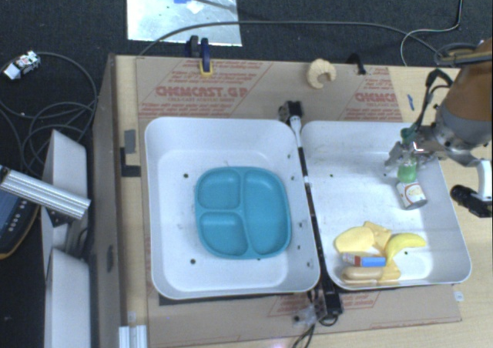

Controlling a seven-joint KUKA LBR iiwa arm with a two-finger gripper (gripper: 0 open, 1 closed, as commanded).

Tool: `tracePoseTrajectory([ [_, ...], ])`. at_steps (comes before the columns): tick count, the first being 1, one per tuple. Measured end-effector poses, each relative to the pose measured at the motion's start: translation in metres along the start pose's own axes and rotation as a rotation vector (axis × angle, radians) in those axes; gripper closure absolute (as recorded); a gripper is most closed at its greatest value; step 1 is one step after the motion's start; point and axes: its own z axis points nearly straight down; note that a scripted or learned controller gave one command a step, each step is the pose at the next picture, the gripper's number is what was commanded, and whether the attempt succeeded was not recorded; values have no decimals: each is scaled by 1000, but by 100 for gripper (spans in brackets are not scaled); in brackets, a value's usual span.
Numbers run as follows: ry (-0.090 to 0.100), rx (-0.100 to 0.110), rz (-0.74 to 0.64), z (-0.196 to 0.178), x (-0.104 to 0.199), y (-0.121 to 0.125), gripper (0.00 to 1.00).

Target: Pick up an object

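A small bottle (412,189) with a green top and a white labelled body lies near the right wall of the right bin (347,185). My gripper (406,154) hangs directly over the bottle's green end, at or very close to it; I cannot tell whether they touch. A heap of yellow pieces (377,245), banana-like, with a red and blue item (363,261) among them, sits in the front right part of the same bin. The arm comes in from the right, its orange band above the wrist.
A blue divided plate (243,212) lies in the middle of the left bin (166,185). A black clamp bar (304,185) runs between the bins. A beige lump (321,73) rests on the cardboard behind them. Cables trail on the floor.
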Motion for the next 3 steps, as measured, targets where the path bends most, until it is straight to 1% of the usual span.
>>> tracePoseTrajectory([
  [1,2,-4,-4,-109,72,32,100],
  [2,1,2,-1,-97,60,10,100],
  [3,0,-1,-3,-108,60,11,100],
])
